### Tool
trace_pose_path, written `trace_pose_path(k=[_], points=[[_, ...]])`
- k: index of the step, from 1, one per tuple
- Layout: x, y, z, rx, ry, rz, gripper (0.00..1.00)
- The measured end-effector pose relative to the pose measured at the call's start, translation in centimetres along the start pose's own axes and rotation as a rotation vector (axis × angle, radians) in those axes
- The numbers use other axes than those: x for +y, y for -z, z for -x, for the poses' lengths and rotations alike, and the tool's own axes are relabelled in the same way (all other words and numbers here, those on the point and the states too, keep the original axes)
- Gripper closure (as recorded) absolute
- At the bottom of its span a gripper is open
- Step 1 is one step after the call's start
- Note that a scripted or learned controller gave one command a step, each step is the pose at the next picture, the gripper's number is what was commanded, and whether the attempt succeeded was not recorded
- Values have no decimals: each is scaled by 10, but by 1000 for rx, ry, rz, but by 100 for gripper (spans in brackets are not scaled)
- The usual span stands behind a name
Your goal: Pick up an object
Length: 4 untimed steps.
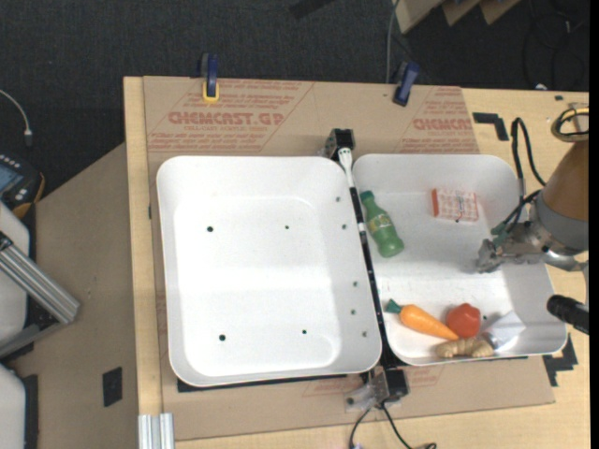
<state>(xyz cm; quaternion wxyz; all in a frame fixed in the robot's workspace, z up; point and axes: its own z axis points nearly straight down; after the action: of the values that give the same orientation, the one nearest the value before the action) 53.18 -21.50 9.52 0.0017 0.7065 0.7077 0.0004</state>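
Gripper [489, 258] low over bare floor of right bin [421, 171]; spread or pressed together, cannot tell. Carrot [423, 321], tomato [463, 320] sit nearer, bottle [380, 224] left. Risk: gripper closing on nothing.

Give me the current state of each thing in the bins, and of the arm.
Green bottle: lying flat, by the divider.
Red-and-white packet: lying flat.
Carrot: lying down.
Tomato: resting beside the carrot.
Ginger root: at the near rim.
Pincer: low in the right bin, nothing visibly held.

Bright, even overhead light makes the white bins [253, 185] glare, shadows soft, focus slightly soft.
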Motion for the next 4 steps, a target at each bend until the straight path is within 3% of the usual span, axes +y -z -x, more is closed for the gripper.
trace_pose_path(k=[1, 2, 3, 4], points=[[0, -1, 0, 0, 0, -1, 0], [0, 10, 0, -2, 0, 2, 100], [1, 20, 1, -4, 0, 4, 100], [84, 73, -83, 3, 10, 9, 100]])
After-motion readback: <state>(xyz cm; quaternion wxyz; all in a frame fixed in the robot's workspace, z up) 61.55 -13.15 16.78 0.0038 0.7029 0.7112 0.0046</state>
